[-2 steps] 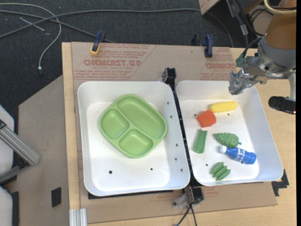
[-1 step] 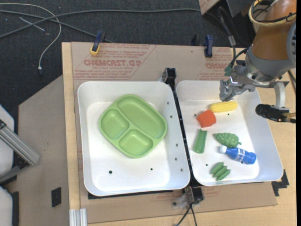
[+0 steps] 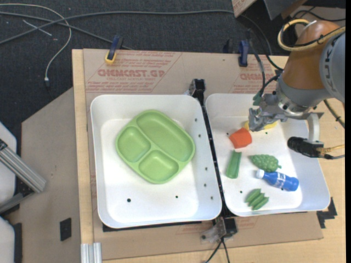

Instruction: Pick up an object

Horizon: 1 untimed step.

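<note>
Spanning most of the frame: brown board bench (image 3: 148, 70) with red lettering, clamped at its top edge by a blue-and-yellow clamp (image 3: 114, 47) upper left and a blue clamp (image 3: 243, 52) upper right. Dark floor above, crossed by grey cables (image 3: 49, 23).

Resting side by side on the board: left bin (image 3: 104, 163), centre-left, and right bin (image 3: 307, 199), centre-right, long edges touching along a black divider strip (image 3: 211, 158).

Reaching in from upper right: grey arm (image 3: 334, 75) with orange band (image 3: 304, 53), wrist bent down over the top of the right bin. Gripper (image 3: 259, 119) low over that bin's upper middle, just above and right of the orange block; fingers too dark and cluttered to read, so opening cannot be told. Nothing seen held between them. Something yellow (image 3: 270, 126) peeking out under the wrist, mostly hidden.

Lying in the left bin, slightly tilted: green sectioned tray (image 3: 155, 146), three compartments.

Scattered in the right bin, largest down:
- orange block (image 3: 240, 138), upper left of the group, near the gripper
- blue bottle (image 3: 278, 180), white cap toward the left, lying flat at right
- textured green lump (image 3: 264, 161), just above the bottle
- green cucumber-like piece (image 3: 233, 164), upright in frame, below the orange block
- small green pod (image 3: 256, 198), lowest, near the bin's bottom edge
</note>
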Motion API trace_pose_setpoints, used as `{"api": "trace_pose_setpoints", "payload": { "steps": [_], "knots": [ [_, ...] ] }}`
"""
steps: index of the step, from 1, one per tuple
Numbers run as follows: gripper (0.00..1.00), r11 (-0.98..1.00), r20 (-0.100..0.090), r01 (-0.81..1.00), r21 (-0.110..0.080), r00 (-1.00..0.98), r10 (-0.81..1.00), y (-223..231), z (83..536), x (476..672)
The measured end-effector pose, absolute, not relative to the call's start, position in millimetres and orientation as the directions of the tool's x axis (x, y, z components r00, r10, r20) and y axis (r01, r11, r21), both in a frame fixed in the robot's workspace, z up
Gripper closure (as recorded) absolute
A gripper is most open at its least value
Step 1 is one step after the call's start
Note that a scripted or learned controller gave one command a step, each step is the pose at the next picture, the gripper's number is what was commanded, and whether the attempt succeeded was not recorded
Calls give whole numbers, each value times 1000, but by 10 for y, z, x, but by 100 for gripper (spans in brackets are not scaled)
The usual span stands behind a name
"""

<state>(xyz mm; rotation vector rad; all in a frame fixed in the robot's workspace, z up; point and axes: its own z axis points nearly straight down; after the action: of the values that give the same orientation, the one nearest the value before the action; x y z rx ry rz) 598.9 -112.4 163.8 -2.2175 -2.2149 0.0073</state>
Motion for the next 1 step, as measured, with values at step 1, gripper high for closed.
{"api": "trace_pose_setpoints", "payload": {
  "steps": [1],
  "knots": [
    [0, -2, 1, 1000, 3, 2, 1000, -1148, 1054, 5967]
  ]
}}
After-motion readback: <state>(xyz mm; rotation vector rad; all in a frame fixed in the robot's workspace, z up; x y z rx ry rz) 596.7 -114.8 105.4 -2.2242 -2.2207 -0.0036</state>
